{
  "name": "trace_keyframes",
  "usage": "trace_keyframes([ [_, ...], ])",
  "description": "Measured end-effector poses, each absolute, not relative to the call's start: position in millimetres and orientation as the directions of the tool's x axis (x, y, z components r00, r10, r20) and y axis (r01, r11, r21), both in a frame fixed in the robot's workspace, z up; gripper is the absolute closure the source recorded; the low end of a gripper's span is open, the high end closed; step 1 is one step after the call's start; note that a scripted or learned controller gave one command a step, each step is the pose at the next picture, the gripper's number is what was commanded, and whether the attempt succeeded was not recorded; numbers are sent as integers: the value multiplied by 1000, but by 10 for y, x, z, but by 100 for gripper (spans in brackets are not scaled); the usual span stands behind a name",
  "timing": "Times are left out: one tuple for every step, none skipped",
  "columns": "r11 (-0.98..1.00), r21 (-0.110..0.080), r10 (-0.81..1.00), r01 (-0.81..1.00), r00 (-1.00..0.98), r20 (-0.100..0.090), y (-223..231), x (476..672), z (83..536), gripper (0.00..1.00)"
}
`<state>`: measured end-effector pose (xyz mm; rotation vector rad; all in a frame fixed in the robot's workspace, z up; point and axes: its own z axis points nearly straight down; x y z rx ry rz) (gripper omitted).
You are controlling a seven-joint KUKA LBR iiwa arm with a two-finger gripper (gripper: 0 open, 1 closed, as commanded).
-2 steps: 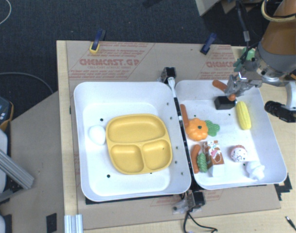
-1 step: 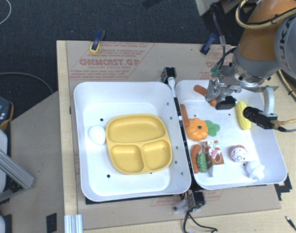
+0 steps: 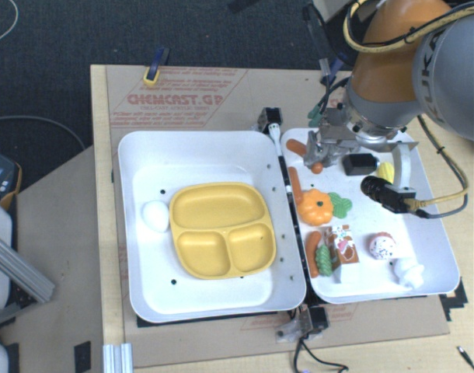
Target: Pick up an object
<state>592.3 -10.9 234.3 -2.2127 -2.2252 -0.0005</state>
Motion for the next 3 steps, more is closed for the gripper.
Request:
trace_keyframes([
  [6,-4,1000,1000,-6,2,443,5821,2231,100],
  [0,2,1000,1000,0,0,296,5806,2354,100],
  [0,-4,1000,1000,0,0,350,5830,2149,100],
])
